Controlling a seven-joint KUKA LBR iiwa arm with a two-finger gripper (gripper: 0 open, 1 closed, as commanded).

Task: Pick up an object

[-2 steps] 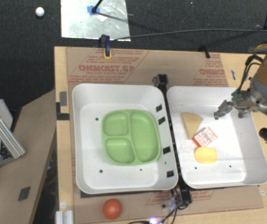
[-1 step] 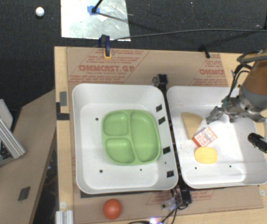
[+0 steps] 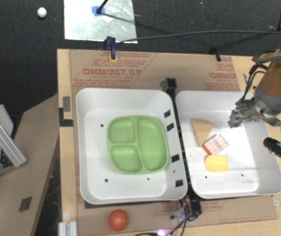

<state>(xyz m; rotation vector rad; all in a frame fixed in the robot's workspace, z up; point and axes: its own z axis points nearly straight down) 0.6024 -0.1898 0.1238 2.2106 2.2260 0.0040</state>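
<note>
The right bin (image 3: 258, 181) holds three things: a tan wedge (image 3: 201, 129) near its left wall, a small red-and-white packet (image 3: 215, 144) below the wedge, and a yellow lemon-like object (image 3: 216, 163) nearer the front. My gripper (image 3: 237, 117) hangs over the bin's back right area, to the right of the wedge and apart from all three objects. Nothing shows between its fingers. Its tips are small and dark against the bin floor.
The left bin (image 3: 89, 132) holds a green divided plate (image 3: 137, 144). A red ball (image 3: 118, 220) lies on the bench in front of the left bin. Black clips (image 3: 169, 85) sit along the seam between the bins. The arm's orange band (image 3: 278, 80) rises at the right.
</note>
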